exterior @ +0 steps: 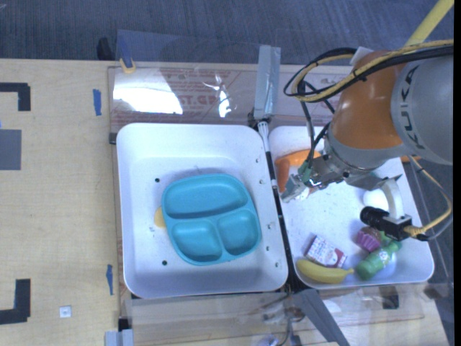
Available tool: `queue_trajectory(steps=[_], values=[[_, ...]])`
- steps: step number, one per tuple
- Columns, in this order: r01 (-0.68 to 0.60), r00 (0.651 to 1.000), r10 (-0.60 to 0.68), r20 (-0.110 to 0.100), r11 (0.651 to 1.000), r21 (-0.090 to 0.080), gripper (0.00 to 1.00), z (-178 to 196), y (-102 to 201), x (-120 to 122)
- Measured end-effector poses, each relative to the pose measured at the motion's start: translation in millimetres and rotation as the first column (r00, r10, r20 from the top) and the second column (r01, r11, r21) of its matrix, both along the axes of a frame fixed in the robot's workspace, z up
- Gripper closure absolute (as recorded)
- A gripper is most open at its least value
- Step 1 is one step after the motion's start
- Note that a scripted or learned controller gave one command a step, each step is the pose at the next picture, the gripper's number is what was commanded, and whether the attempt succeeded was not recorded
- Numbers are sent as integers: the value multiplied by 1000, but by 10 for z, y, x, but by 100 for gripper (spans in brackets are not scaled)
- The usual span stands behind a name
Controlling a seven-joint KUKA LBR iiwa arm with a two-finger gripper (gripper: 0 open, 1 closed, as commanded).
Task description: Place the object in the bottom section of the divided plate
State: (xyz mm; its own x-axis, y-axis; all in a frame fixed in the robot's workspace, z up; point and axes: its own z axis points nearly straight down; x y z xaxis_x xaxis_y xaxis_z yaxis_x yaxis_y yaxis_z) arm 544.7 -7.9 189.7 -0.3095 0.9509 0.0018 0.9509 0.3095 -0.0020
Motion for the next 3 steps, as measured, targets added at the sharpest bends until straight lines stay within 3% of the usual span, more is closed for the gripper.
queue_trajectory(steps=[1, 2, 3], values=[[-248, 969, 248, 5, 969, -1, 100, 169, 593, -75], [-199, 980, 199, 5, 980, -1, 100, 213, 1085, -60], [-197, 980, 197, 5, 980, -1, 0, 213, 1076, -59]])
